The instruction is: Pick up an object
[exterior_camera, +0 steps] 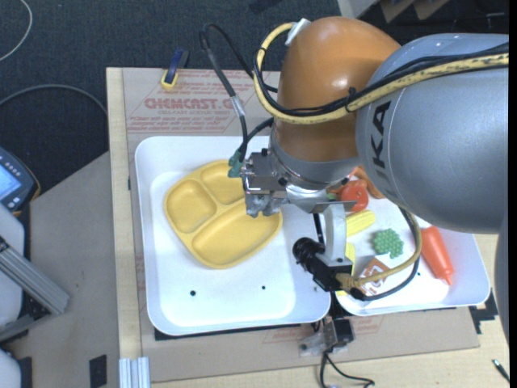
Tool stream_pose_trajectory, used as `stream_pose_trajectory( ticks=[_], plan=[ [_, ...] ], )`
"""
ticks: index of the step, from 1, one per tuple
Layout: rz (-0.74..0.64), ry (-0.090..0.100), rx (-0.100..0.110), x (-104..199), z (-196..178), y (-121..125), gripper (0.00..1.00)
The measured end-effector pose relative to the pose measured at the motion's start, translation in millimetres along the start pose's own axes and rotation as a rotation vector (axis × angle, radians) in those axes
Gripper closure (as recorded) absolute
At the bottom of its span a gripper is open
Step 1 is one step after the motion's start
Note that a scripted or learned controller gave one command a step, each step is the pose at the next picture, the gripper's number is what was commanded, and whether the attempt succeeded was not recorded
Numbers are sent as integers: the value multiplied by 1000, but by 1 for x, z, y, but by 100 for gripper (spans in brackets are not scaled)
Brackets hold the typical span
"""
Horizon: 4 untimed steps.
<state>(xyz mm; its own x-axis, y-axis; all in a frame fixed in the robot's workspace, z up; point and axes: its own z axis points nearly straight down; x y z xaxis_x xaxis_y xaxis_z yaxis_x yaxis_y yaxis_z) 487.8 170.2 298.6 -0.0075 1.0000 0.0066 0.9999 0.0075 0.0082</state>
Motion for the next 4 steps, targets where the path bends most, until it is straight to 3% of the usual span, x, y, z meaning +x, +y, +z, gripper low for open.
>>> stream_pose_trajectory(
  ticks=[1, 2, 3, 4],
  plan=[
    [14, -9, 15, -56, 42, -10, 100],
    [7, -8, 8, -45, 82, 54, 100],
    [1, -3, 9, 7, 50, 9, 100],
    [16, -7, -1, -80, -29, 7, 100]
  ],
)
